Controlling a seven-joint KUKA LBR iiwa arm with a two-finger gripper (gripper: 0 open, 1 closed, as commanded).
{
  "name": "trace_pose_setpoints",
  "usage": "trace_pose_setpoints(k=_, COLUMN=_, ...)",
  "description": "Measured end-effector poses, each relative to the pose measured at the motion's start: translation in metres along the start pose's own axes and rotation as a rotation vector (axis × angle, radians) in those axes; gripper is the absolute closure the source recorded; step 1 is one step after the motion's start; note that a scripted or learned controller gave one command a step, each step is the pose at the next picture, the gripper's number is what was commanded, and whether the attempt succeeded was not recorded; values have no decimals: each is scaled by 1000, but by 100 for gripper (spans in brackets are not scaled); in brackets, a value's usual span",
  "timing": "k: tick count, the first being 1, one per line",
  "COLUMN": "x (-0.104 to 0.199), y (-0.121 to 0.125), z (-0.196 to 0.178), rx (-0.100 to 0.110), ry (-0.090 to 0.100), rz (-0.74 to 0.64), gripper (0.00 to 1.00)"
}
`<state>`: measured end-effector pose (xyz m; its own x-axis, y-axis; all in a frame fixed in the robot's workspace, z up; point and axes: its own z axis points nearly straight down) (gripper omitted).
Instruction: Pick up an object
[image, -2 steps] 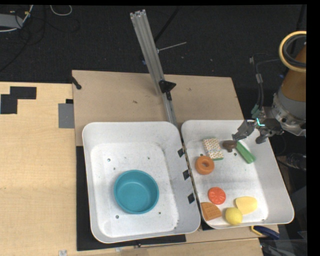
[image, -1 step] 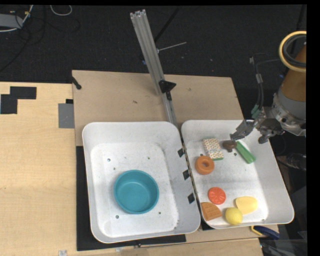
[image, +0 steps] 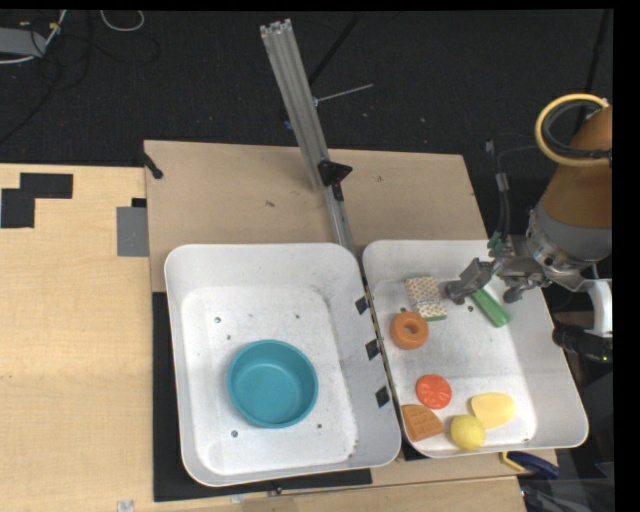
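Observation:
The right bin holds several small items. A green stick-shaped piece lies at its upper right. Left of it are a patterned block and an orange ring. A red disc, a brown wedge, a yellow ball and a pale yellow lump sit near the front. My gripper hangs over the green piece, its two dark fingers spread to either side of the piece's upper end. The fingers are open and the piece rests on the bin floor.
The left bin contains a teal bowl. A metal rail slants down from the top toward the gap between the bins. The arm's orange band stands at the right, above the bin's edge.

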<state>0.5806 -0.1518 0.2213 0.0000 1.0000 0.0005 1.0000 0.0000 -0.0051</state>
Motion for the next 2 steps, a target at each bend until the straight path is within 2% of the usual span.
trace_pose_setpoints(k=2, x=10, y=8, z=91, rx=-1, ry=0, rz=0, gripper=0)
